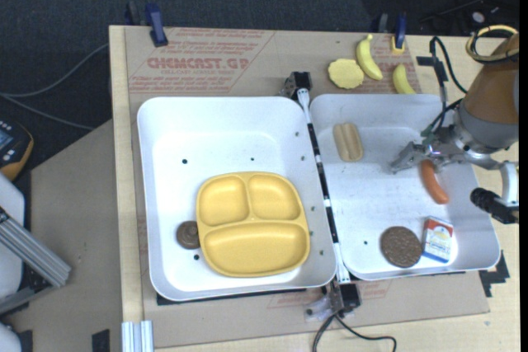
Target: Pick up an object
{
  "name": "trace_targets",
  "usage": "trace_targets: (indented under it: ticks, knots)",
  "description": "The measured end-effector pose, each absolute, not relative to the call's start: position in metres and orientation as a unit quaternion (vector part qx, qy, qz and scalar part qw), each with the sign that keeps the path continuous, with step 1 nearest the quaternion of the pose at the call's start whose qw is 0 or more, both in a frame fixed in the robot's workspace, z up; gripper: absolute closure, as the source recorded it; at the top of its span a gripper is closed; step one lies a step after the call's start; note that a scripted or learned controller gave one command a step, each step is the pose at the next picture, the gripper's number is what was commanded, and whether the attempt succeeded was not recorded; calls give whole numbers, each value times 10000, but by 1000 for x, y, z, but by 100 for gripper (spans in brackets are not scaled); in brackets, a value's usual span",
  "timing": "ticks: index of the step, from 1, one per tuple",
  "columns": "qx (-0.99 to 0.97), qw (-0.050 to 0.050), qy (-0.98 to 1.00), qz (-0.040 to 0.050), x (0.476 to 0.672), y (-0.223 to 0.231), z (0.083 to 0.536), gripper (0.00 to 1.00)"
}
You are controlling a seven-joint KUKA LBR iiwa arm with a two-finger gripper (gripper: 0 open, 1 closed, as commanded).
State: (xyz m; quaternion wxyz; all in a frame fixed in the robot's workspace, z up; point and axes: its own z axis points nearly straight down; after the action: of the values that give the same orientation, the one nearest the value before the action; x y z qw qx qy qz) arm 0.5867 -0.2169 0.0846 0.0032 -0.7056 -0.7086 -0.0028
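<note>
The gripper (415, 154) hangs low over the right bin (363, 235), and its 2 fingers look spread apart with nothing between them, so it is released. To do this step well, I think the arm should first center the open fingers over 1 object, turn them across its short side, and go down straight before closing. The nearest candidate seems to be the orange sausage (434, 181), which lies tilted on the bin floor just beside the gripper, toward the near right (its upper end is almost under the wrist). The tan bread roll (348, 141) lies to the left of the gripper, a bit apart. The brown cookie (401, 246) and the small carton (438, 241) rest near the front edge, further away.
</note>
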Motion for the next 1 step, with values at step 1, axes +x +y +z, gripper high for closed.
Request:
trace_targets:
  ticks: [1]
  knots:
    - [-7055,10,-7087,-10,586,-218,95,100]
